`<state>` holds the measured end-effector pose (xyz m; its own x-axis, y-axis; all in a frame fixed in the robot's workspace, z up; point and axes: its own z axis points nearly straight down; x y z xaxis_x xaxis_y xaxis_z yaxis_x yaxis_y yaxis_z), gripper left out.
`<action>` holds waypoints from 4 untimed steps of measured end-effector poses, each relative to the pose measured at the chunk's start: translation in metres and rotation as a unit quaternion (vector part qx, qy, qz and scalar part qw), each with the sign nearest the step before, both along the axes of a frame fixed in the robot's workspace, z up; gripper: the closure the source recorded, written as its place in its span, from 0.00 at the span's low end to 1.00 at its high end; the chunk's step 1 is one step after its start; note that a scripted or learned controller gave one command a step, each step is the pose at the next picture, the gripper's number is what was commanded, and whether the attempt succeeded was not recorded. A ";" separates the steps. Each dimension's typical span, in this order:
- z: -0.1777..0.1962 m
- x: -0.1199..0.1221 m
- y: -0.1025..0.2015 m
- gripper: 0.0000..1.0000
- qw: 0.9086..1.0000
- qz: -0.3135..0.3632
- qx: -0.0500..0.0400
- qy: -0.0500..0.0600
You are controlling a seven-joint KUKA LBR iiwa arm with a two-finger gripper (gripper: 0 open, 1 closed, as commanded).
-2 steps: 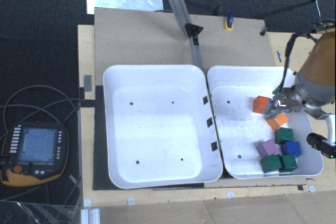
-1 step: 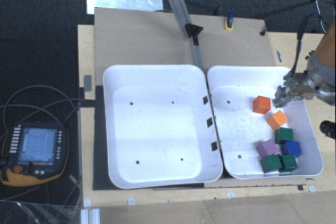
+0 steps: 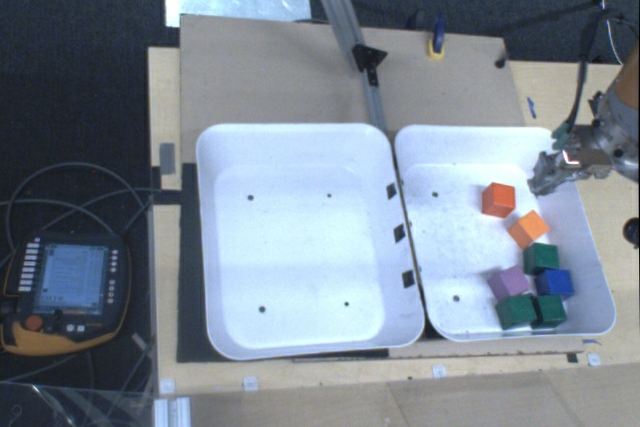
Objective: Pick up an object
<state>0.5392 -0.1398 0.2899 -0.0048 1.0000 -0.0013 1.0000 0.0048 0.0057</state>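
from the camera above, my claw (image 3: 548,173) hangs over the right bin (image 3: 440,315) at its far right rim; i cannot tell how it is set. just beside it lies a red-orange block (image 3: 498,199), then a paler orange block (image 3: 528,228). nearer the front corner cluster green, blue and purple blocks (image 3: 510,282). the left bin (image 3: 300,335) sits alongside on the table (image 3: 270,75).

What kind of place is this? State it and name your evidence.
Probably a robotics lab test bench: two white bins on a board, coloured blocks for picking, and a teach pendant on the carpet.
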 end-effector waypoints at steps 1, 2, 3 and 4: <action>-0.006 -0.009 0.043 1.00 1.000 0.002 0.001 0.002; -0.007 -0.003 0.096 1.00 1.000 0.003 0.002 0.001; -0.006 -0.007 0.150 1.00 1.000 0.003 0.002 0.002; -0.007 -0.015 0.201 1.00 1.000 0.003 0.002 0.002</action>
